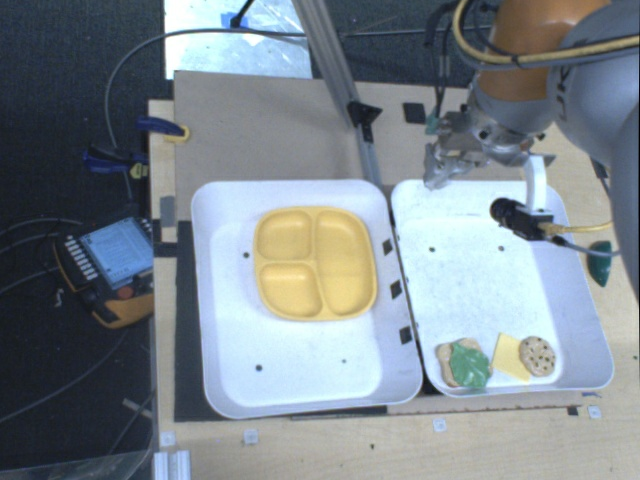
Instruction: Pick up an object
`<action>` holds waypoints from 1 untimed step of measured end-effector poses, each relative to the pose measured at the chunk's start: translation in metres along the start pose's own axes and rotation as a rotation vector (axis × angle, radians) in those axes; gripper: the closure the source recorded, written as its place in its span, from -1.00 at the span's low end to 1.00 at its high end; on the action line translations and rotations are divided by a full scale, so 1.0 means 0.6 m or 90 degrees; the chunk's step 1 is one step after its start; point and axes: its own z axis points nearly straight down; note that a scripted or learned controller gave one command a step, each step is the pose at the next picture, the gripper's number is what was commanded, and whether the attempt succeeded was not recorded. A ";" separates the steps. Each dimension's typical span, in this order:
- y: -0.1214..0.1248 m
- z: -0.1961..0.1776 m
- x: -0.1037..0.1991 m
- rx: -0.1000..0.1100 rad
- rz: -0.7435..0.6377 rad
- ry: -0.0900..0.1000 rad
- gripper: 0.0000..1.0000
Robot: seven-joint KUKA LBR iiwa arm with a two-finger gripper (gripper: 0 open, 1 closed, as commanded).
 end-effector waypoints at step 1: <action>-0.017 0.009 0.076 0.001 0.001 0.000 1.00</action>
